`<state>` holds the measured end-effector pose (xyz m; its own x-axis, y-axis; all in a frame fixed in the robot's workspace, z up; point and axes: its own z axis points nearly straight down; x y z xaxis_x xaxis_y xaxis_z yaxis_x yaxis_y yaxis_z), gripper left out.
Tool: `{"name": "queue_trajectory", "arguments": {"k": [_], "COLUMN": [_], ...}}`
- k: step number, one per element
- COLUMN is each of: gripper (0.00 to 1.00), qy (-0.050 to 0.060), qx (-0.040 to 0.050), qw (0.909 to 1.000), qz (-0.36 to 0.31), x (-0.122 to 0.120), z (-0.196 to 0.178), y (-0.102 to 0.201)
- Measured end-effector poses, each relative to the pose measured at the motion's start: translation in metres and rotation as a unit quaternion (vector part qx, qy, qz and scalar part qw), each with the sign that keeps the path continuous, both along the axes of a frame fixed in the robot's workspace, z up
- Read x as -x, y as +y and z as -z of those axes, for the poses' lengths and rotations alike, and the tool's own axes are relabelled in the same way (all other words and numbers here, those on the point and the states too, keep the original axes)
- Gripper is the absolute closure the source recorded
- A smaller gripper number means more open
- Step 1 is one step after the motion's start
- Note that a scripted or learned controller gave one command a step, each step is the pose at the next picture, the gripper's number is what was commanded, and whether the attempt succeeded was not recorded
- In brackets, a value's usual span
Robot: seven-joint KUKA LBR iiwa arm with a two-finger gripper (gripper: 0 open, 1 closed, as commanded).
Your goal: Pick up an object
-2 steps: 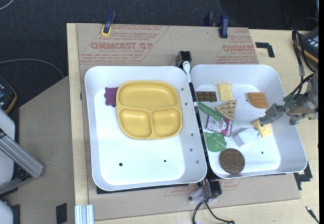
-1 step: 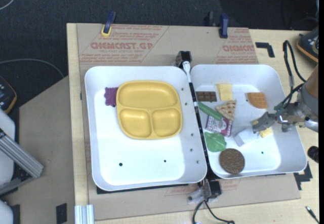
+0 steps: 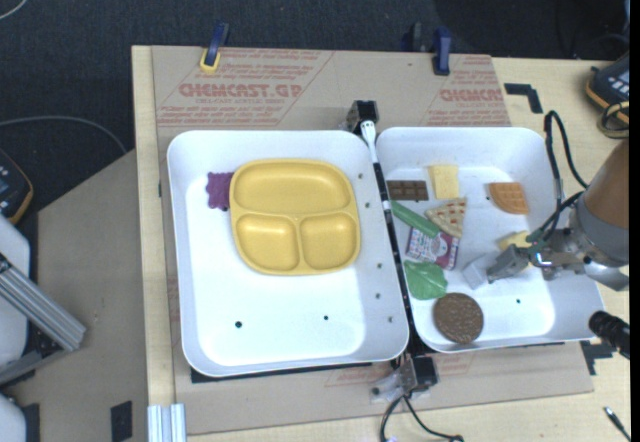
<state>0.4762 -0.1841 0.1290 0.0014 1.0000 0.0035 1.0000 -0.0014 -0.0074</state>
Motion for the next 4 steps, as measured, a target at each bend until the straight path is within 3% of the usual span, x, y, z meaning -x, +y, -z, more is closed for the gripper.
{"name": "queue_trajectory", "arguments": {"k": [1, 2, 4], "gripper": [0.0, 1.0, 1.0], "qy": [-0.009, -0.012, -0.008], "qx": [0.0007, 0.001, 0.0036], "qw": [1.0, 0.9999, 1.0], "qz": [-0.002, -0.001, -0.001], "x": [-0.005, -0.007, -0.011], "z": [0.026, 0.016, -0.099], "y": [0.001, 0.001, 0.0]}}
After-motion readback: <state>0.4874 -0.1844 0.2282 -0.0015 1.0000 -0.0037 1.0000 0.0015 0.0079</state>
